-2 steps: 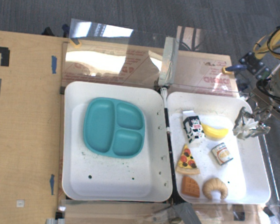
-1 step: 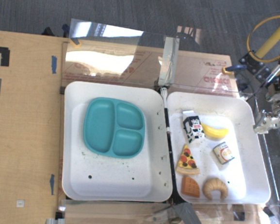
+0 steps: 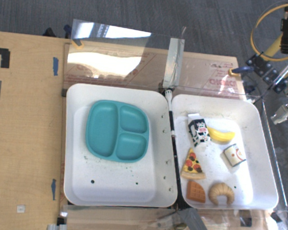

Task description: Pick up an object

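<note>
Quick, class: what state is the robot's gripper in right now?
Gripper: cannot be told; it sits at the right edge, above the bin, holding nothing visible.

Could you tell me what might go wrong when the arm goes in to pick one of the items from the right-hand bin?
1. The toys lie close together: the pizza slice sits just above the waffle, beside the croissant, so a grasp there may nudge or catch two.
2. The milk carton and banana nearly touch, so one could be pushed away.
3. The pizza slice and waffle lie near the right bin's left wall, leaving little room on that side.
</note>
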Available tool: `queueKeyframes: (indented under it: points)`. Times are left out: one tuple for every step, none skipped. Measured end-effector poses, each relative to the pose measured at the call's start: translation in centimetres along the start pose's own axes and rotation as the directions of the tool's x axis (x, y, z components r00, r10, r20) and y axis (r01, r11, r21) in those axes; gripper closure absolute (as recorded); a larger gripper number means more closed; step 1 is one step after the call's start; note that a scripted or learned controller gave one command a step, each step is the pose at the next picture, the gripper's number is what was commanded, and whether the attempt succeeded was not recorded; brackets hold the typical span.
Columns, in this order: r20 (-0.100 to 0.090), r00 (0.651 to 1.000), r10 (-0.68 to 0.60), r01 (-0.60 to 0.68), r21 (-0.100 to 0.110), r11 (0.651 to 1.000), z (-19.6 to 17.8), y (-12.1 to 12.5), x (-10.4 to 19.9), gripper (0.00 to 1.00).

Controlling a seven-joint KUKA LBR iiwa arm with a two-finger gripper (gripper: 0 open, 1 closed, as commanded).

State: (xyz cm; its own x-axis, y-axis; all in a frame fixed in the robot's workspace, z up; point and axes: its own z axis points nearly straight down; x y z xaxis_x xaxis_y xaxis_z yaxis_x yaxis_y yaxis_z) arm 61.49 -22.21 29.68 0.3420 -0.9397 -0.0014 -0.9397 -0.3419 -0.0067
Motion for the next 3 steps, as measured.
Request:
queueKeyframes:
  points:
    - [0.001, 0.878, -0.478, 0.478, 0.0, 0.878, -2.9, -4.2, -1.0, 1.0]
    - [0.001, 0.922, -0.386, 0.386, -0.003, 0.922, -5.5, 0.8, -0.8, 1.0]
    - [0.001, 0.651, -0.759, 0.759, -0.001, 0.651, -9.5, 1.1, -4.0, 1.0]
